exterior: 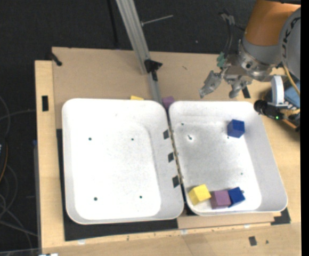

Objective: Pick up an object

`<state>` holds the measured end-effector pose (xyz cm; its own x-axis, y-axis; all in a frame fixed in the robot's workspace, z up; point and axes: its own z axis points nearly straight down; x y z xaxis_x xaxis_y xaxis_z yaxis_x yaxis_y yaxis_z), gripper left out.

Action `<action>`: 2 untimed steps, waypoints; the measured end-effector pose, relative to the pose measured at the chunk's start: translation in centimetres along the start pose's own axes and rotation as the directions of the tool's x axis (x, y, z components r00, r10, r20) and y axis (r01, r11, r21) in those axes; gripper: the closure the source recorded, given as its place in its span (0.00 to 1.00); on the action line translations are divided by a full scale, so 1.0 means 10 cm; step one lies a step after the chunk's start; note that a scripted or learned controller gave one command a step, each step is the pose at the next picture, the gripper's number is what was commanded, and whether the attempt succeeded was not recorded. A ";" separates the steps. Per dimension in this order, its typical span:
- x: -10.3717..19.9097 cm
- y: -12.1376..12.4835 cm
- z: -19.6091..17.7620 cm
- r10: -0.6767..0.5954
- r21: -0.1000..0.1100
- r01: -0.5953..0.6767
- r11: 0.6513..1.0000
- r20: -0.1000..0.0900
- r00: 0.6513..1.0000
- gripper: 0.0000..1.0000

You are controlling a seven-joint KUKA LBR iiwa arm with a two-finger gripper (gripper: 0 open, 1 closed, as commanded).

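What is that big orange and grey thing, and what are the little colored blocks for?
That is a robot arm, seen by a camera looking down from above. At its end is a gripper, two open fingers holding nothing. On the bench sit two white trays. The right bin holds a blue cube near the back, and a yellow cube, a purple cube and another blue cube in a row at the front. The left bin sits beside it. The robot tries to pick one up.
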<state>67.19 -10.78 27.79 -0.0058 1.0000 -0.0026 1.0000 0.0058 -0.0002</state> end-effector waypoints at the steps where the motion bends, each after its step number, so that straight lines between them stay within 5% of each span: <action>1: -0.59 -0.59 1.55 0.009 0.007 -0.009 1.000 -0.001 1.000 0.00; 2: -0.77 -0.40 1.62 0.003 -0.001 -0.003 1.000 -0.002 1.000 0.00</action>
<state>63.25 -18.52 11.59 -0.0029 1.0000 -0.0003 1.0000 0.0029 0.0010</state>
